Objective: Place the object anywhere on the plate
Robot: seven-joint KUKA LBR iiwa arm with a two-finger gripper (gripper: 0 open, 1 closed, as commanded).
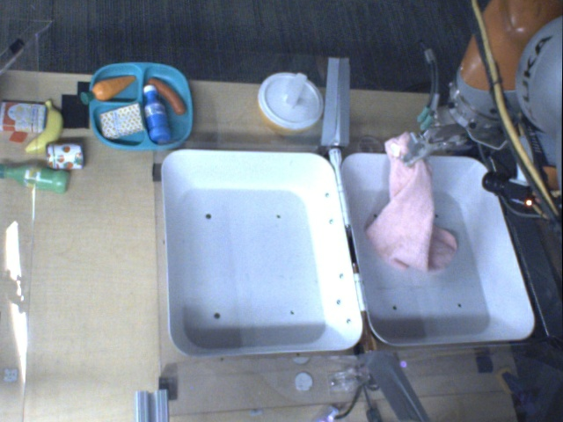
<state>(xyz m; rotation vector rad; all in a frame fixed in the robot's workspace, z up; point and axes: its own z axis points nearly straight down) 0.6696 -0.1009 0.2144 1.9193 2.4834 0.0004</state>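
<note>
A pink cloth hangs in a long fold over the right bin. Its top corner is pinched between the fingers of my gripper, which is shut on it near the bin's back rim. The cloth's lower end rests on the bin floor. A rounded pink shape lies beside and partly under that lower end; I cannot tell whether it is a plate or more of the cloth. The grey arm with its orange band comes in from the upper right.
The left bin adjoins the right one, and a metal bar stands behind their shared edge. On the bench behind are a white lidded bowl and a blue divided tray of toy food. A banana, a can and a green bottle lie far left.
</note>
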